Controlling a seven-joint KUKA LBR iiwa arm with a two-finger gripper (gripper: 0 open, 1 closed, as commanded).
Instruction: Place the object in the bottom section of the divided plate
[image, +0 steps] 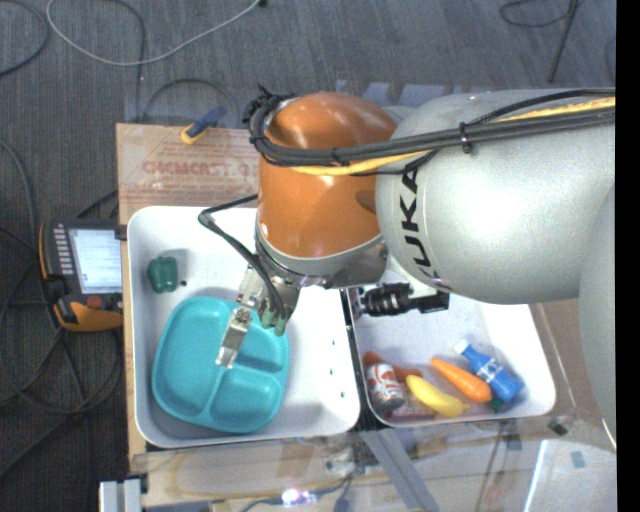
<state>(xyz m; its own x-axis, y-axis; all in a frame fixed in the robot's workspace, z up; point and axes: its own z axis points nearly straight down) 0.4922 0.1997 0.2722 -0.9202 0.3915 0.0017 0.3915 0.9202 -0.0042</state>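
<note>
In the camera view, a small green object is seen pinched between the two fingers of the jaws, so the jaws are closed narrowly on it. The object is too small and too hidden by the fingers for its long axis or heading to be told. It is held over the upper right part of the teal divided plate, which lies below and to the left of the jaws in the left white bin.

The arm is reached in from the right, its orange band directly above the jaws, and the fingers are slanted down and to the left.

A dark green pepper-like piece is seen well to the left of the jaws. In the right bin, a can, a banana, a carrot and a blue bottle are gathered right of the jaws.
</note>
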